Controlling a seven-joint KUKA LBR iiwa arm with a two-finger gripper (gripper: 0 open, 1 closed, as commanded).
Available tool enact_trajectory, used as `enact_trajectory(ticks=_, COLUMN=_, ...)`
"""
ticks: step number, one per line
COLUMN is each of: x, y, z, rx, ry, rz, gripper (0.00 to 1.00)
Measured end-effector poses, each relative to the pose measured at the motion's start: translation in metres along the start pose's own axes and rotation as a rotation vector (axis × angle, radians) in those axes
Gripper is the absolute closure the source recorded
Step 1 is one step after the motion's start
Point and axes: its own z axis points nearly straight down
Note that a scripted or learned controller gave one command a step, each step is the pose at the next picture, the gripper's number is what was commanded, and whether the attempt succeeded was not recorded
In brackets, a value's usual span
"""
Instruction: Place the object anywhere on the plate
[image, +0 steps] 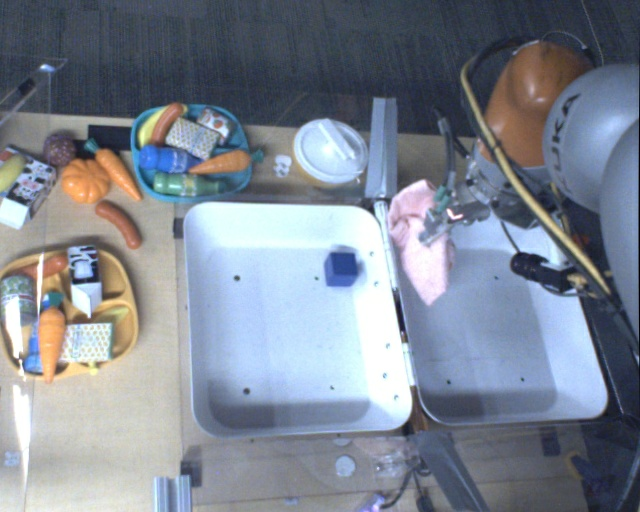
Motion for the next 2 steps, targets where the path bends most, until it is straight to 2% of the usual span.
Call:
enact_trajectory(ticks=1, x=0.001, y=0.002, z=-0.04, rx=-0.001, ry=0.001, rz=-0.008, gripper=1.0)
enact_trajectory(ticks=2, x=0.059, y=-0.001, z=-0.041, rx=-0.001, ry=0.002, rz=-0.411, gripper=1.0)
